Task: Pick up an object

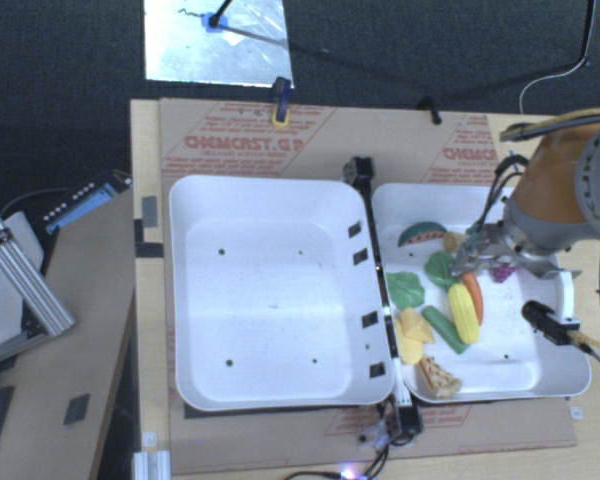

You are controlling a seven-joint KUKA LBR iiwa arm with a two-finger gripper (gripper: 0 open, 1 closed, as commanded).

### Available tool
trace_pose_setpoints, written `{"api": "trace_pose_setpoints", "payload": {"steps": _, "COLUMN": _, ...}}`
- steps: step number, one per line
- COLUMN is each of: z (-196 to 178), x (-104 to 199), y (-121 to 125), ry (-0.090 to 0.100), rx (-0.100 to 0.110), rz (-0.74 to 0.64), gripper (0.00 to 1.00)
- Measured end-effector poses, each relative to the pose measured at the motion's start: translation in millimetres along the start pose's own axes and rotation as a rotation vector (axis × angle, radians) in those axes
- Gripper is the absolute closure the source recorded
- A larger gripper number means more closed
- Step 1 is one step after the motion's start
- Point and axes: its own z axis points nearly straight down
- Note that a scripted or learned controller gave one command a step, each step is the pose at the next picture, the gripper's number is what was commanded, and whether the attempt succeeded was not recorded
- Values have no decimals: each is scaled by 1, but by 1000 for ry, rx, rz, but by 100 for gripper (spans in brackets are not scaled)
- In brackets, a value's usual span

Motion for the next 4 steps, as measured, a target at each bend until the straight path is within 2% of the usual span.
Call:
{"api": "trace_pose_setpoints", "payload": {"steps": 1, "z": 2, "x": 9, "y": 43, "ry": -1, "rx": 0, "rz": -4, "gripper": 100}}
{"api": "trace_pose_setpoints", "payload": {"steps": 2, "z": 16, "x": 26, "y": 77, "ry": 1, "rx": 37, "rz": 0, "gripper": 100}}
{"api": "trace_pose_setpoints", "payload": {"steps": 3, "z": 16, "x": 24, "y": 78, "ry": 5, "rx": 37, "rz": 2, "gripper": 100}}
{"api": "trace_pose_setpoints", "payload": {"steps": 4, "z": 12, "x": 21, "y": 44, "ry": 0, "rx": 7, "rz": 1, "gripper": 100}}
